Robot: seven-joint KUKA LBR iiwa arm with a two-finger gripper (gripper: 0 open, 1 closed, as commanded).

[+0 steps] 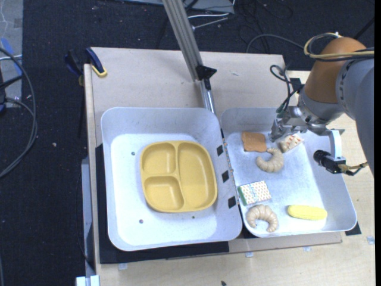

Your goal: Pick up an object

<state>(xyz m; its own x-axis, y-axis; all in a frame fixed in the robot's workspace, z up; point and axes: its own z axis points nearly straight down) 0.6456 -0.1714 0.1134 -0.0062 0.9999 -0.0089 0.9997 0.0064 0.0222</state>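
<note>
Pincer (pixel 281 137) hovers low in the right bin (pixel 333 186), just above the upper croissant (pixel 271 161) (toast slice (pixel 254 142) beside it); its finger spread I cannot tell; better to descend squarely, straddling the pastry's middle.

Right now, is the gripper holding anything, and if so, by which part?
Cannot be told. The gripper is low in the right bin, at the croissant and toast slice, but its own body hides whether anything sits in it.
</note>
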